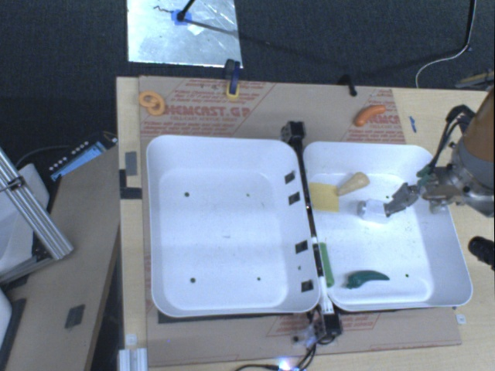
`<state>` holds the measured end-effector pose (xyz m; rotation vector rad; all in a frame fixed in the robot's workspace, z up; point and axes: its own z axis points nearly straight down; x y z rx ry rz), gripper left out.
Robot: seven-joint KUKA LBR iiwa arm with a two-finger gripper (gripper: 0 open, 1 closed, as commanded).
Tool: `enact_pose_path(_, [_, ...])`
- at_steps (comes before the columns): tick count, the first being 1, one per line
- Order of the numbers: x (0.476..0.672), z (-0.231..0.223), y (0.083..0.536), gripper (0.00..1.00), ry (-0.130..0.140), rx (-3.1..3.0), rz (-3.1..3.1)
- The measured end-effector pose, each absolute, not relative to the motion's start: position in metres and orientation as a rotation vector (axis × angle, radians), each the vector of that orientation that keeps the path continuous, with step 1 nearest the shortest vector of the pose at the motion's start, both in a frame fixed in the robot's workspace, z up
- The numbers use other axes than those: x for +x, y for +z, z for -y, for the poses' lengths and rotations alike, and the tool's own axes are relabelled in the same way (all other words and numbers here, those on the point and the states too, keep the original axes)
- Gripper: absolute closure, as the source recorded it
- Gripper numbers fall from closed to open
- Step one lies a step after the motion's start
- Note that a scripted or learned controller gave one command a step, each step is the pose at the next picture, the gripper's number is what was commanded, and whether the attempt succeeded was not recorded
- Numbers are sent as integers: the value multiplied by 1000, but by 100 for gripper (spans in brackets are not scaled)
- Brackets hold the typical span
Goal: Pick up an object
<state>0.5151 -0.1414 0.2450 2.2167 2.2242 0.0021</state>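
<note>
While the gripper (400, 199) hangs at right of frame, its grip unreadable, a small pale object (373, 208) lies just beside it in the right bin (456, 284); a glancing descent could nudge it away.

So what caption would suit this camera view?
Robot gripper poised over right bin, beside a small clear object.

On the worktop (255, 103), 2 bins sat side by side, the right bin (445, 284) holding a brush (338, 191), a pepper (366, 278), and the end effector (394, 202) between them.
</note>
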Motion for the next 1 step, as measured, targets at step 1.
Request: enact_pose_path(1, [516,141,256,100,6,2212,-2225])
